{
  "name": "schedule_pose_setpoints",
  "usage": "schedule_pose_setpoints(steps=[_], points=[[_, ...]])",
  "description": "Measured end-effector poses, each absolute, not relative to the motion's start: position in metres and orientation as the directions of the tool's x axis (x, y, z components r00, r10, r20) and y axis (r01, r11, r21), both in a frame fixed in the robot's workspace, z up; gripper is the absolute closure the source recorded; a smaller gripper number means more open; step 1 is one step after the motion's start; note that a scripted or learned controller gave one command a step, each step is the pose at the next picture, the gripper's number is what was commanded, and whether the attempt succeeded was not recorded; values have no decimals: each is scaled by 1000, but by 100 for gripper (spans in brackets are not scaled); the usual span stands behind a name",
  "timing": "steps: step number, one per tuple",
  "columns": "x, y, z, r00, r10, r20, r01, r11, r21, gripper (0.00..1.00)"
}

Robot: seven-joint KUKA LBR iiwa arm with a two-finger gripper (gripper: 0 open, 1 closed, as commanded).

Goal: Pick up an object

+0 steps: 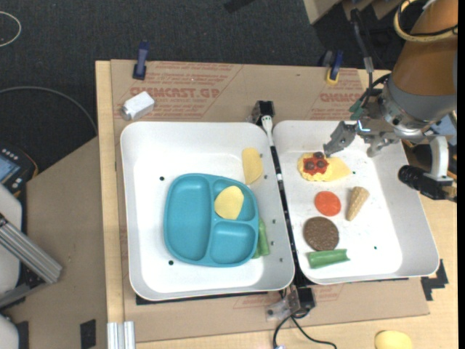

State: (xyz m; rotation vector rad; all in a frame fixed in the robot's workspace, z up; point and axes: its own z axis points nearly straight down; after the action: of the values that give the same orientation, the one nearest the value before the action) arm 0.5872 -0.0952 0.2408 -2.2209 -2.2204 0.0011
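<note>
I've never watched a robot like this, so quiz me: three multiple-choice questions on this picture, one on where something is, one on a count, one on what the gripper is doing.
1. Where does the blue tray sit?
A. left bin
B. right bin
C. on the cardboard outside the bins

2. How many items lie in the right bin?
A. two
B. five
C. eight

3. What state is the gripper in?
A. shut on the cone
B. open, holding nothing
C. shut on the red disc

Answers:
1 A, the tray lies inside the left bin.
2 B: yellow food with red spots, red disc, cone, brown patty, green piece.
3 B, its fingers spread apart above the bin's far edge, nothing between them.
</note>
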Motion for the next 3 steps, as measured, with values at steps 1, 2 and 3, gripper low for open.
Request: schedule_pose_setpoints(steps=[1,2,3], points=[[504,-96,246,3,1000,2,1000,-3,-7,0],[479,-131,316,4,1000,-3,1000,-4,7,0],[479,-218,393,8,1000,-9,1000,-8,12,0]])
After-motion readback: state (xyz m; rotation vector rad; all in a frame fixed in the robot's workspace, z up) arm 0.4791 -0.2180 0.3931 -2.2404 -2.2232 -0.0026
